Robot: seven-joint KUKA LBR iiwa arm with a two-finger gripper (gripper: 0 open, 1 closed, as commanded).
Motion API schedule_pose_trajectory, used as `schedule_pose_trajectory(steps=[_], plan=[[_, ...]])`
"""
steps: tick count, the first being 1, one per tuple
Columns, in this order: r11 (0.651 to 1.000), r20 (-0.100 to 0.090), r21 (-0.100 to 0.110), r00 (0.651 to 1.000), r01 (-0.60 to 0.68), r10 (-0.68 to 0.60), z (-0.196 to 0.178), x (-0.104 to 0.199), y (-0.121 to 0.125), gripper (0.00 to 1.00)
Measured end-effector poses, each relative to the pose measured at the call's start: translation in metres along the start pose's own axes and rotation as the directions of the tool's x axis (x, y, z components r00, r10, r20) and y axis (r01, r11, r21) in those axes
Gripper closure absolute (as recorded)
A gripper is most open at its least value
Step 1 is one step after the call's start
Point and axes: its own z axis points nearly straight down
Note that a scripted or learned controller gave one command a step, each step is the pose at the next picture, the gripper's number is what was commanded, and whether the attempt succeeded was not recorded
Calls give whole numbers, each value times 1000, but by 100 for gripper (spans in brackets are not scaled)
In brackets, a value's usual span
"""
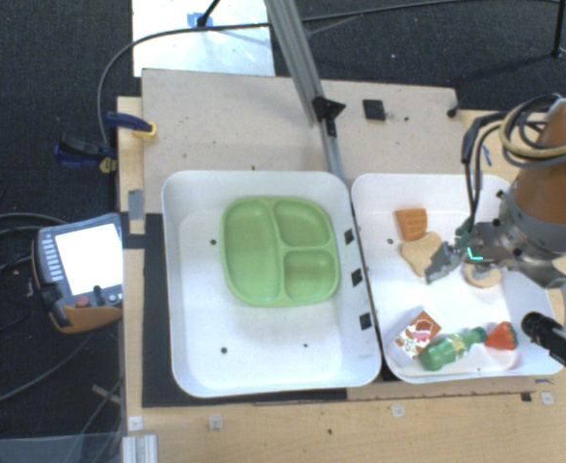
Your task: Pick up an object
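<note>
In the right bin (374, 258) lie an orange block (412, 223), a tan biscuit-shaped piece (420, 253), a second tan piece (483, 277), a red and white packet (417, 335), a green bottle (450, 348) and a small red item (501, 336). My gripper (461, 262) hangs low over the middle of this bin, between the two tan pieces. The wrist partly covers the second tan piece. Nothing is visibly held.
The left bin (191, 287) holds a green divided plate (281, 251). A grey pole (302, 56) slants across the back of the bench. A handheld pendant (82, 270) lies off the bench at left. Cables (485, 152) hang by the arm at right.
</note>
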Motion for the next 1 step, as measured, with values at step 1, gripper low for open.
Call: schedule_pose_trajectory(steps=[1], plan=[[1000,0,-1,1000,0,0,0,0,0,0]])
